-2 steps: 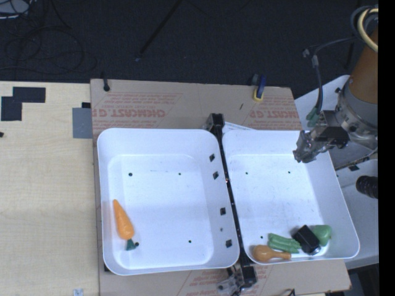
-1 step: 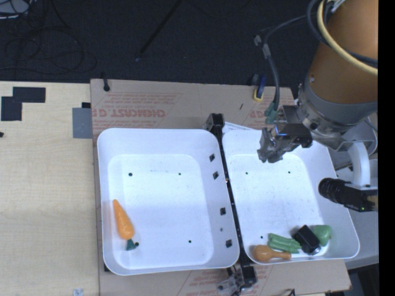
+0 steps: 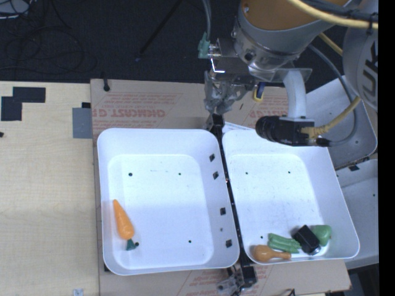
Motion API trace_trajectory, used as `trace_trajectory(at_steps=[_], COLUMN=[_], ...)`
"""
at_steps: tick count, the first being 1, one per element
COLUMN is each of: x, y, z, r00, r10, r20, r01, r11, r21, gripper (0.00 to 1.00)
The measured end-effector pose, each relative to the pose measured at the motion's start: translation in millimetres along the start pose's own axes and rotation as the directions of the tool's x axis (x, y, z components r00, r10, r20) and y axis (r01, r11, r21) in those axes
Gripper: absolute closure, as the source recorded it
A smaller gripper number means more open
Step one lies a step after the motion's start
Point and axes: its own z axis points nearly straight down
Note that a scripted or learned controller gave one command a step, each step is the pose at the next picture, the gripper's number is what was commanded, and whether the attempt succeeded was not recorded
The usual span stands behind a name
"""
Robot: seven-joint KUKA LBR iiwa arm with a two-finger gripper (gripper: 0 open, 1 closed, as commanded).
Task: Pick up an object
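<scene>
1. Dark floor and loose cables sit at the back, a pale wooden bench [image 3: 43, 184] runs to the left, and a brown printed cardboard sheet [image 3: 148, 106] lies under two shallow white plastic bins set side by side.

2. Up top, the grey arm with its orange band [image 3: 290, 5] hangs over the far edge of the bins, and its gripper [image 3: 220, 103] sits high, just above the black divider strip [image 3: 223, 190] where the two bins meet.

3. Gripper state? Too cluttered and dark around the tip to call, so I cannot tell how wide it stands, and nothing can be made out in its hold.

4. Left bin [image 3: 105, 165]: one small orange toy carrot with a green top [image 3: 123, 221] lies alone near the near-left corner, well clear of the walls on most sides. To my eye that is the easy pick, with room all round it.

5. Right bin [image 3: 345, 214]: everything has gathered in the near-right corner, probably slid against the wall. A green bean-shaped toy [image 3: 284, 242], a small black block [image 3: 307, 239], a rounded green piece [image 3: 322, 232] and a tan pear-shaped toy [image 3: 270, 253] sit touching or just beside one another.

6. That crowding makes a clean grab harder there; fingers could catch two things or the wall.

7. My read: no object is lifted yet, and the arm is well apart from every candidate.
</scene>
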Motion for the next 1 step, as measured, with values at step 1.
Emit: trace_trajectory(at_steps=[1], x=[61.9], y=[40.7], z=[-48.3], r00=[1.000], r10=[0.006], r20=[0.002], r01=[-0.006], r11=[1.000], r21=[0.004], gripper=[1.00])
